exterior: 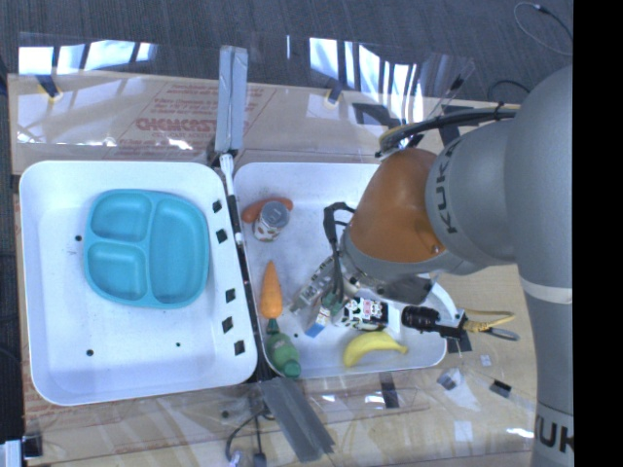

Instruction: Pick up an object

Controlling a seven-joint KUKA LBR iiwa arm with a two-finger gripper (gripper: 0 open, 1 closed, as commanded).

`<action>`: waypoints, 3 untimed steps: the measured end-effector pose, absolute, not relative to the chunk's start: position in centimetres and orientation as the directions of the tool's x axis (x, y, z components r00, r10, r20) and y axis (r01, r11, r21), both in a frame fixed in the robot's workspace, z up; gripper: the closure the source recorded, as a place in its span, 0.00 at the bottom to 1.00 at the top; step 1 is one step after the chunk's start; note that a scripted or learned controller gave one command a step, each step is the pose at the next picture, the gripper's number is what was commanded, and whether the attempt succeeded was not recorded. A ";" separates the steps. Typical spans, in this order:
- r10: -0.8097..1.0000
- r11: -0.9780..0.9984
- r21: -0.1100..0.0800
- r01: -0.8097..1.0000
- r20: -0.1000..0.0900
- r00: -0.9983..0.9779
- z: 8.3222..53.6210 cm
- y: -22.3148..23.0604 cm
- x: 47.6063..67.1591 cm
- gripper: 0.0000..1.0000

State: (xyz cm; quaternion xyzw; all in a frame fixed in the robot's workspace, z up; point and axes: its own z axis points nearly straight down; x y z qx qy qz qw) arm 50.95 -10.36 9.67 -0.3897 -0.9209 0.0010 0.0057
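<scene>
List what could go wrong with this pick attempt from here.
1. The pincer is low in the right bin, amid the carrot, banana and green object; it may nudge them rather than grasp.
2. These items sit near the bin's front wall, so closing there could pin one against it.

Two bins side by side on tabletop [146, 407]. Left bin [49, 290]: divided tray [148, 247] lies in it, toward 12 o'clock half. Right bin [302, 183]: can [272, 217] at 10 o'clock corner; carrot [271, 291] along 9 o'clock wall, below can; bottle [283, 351] at 7 o'clock corner, just below carrot; banana [373, 346] at 6 o'clock edge, right of bottle. Arm [467, 202] enters from 3 o'clock, covers bin's right half. End effector [316, 305] sits between carrot and banana, just above bin floor.
</scene>
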 end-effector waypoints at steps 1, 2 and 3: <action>0.832 0.554 -0.003 0.832 0.002 -0.554 19.0 -3.1 56.2 1.00; 0.898 0.441 -0.001 0.898 -0.001 -0.441 32.7 -10.9 54.9 1.00; 0.925 0.379 -0.006 0.925 0.002 -0.379 28.4 -4.9 53.5 1.00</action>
